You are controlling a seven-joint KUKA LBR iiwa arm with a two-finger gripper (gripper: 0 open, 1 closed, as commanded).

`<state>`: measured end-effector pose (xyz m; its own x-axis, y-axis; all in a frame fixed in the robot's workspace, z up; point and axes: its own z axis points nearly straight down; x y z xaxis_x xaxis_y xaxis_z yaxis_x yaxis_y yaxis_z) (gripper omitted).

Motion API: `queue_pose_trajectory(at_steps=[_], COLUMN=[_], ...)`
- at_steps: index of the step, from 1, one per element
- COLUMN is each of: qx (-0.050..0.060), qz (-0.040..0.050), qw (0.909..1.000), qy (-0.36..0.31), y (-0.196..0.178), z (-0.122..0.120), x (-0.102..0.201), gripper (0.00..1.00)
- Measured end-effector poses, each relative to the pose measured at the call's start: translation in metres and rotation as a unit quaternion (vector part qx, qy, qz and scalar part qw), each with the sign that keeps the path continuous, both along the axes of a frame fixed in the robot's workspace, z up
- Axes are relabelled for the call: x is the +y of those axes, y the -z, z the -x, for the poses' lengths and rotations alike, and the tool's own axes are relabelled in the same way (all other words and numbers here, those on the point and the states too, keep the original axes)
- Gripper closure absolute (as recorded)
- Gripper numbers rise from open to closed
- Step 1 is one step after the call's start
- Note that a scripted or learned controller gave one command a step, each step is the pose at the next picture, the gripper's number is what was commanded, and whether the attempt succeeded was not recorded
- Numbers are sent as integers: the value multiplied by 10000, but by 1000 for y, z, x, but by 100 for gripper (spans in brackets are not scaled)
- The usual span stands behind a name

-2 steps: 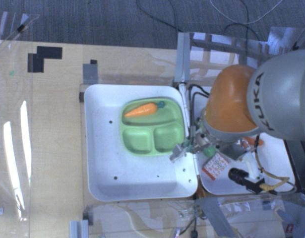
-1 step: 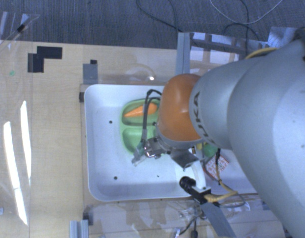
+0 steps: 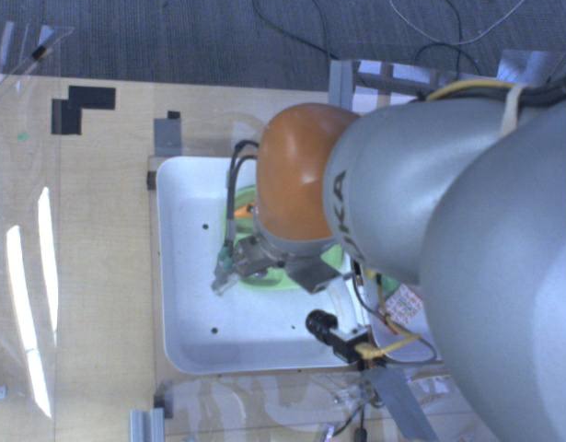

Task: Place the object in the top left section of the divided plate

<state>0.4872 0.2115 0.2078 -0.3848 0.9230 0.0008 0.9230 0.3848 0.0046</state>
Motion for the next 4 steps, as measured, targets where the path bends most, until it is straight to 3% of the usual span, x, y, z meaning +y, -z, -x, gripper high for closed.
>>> queue_pose_trajectory(at_steps=[4], qx=[1], qz=[3], qw=[10000], qy=[-2], y=[0], z=[0], x=[0], gripper=[0])
